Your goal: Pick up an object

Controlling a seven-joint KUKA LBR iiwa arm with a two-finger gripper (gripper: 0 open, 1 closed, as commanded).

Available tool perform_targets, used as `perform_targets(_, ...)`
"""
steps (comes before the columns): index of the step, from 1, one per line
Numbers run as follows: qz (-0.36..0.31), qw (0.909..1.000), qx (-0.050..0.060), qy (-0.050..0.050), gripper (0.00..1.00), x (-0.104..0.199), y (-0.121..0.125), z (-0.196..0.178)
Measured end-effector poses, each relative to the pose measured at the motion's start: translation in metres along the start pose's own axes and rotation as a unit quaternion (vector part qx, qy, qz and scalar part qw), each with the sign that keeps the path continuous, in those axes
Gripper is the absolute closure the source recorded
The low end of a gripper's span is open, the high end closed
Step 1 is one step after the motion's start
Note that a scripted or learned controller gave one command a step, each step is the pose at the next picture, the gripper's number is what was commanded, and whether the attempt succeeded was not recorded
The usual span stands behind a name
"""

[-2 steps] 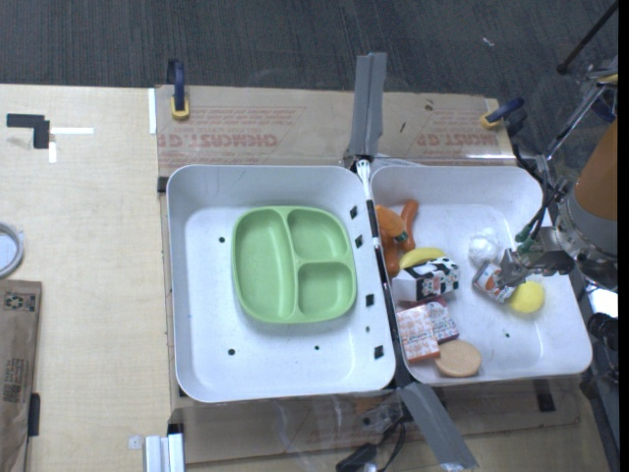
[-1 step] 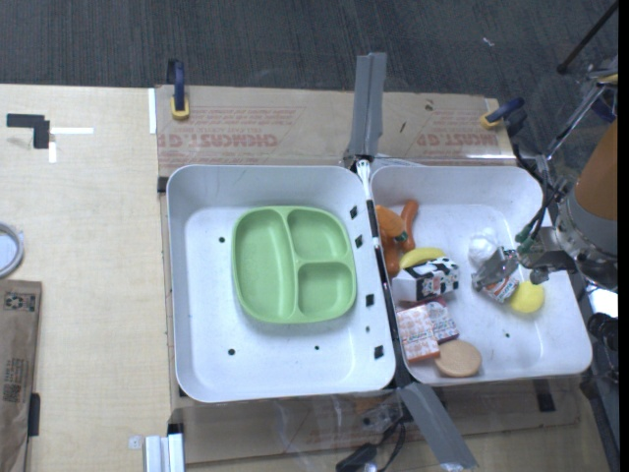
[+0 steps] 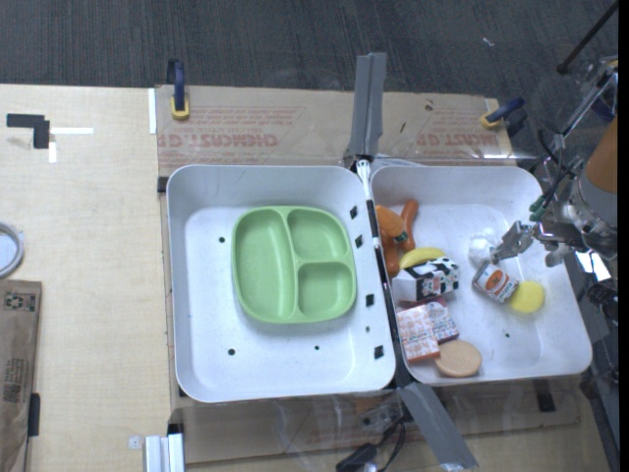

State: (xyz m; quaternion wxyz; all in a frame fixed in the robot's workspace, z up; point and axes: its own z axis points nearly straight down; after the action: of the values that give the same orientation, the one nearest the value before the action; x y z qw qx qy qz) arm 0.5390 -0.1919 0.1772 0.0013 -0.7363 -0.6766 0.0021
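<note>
Up at the top of the frame, behind both bins, a strip of cardboard [image 3: 334, 126] carries red print that seems to read "CHEMCAST GP", though it is upside down and faint. The left bin [image 3: 197, 293] holds a green tray [image 3: 293, 264] with three compartments. The right bin [image 3: 560, 347] holds the small things: a carrot [image 3: 396, 226] against the shared wall, a banana [image 3: 423, 257] just below it, a black-and-white carton [image 3: 435, 278], a red-and-white box [image 3: 421, 330] whose print is too small to read, a tan disc [image 3: 458, 360] touching that box, a can [image 3: 494, 283] with a red label that cannot be read, a yellow ball [image 3: 528, 297] beside the can, and a pale lump [image 3: 480, 248] too washed out to identify. The gripper [image 3: 516, 239] sits at the right of the frame over the right bin, just above the can, with the arm cut off by the frame's edge. Whether its fingers are apart or together cannot be told, as they blur against the white floor. At far left, a brown bag [image 3: 18, 357] bears small unreadable print.
</note>
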Motion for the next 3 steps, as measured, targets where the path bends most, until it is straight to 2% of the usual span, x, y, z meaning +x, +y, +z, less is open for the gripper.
perform_targets(1, 0.039, 0.9992, -0.001, 0.002, 0.0, -0.013, 0.005, 0.07)
perform_targets(2, 0.065, 0.9979, 0.001, 0.001, 0.0, 0.019, -0.018, 0.088)
perform_targets(3, 0.065, 0.9979, 0.003, 0.001, 1.0, 0.019, -0.018, 0.082)
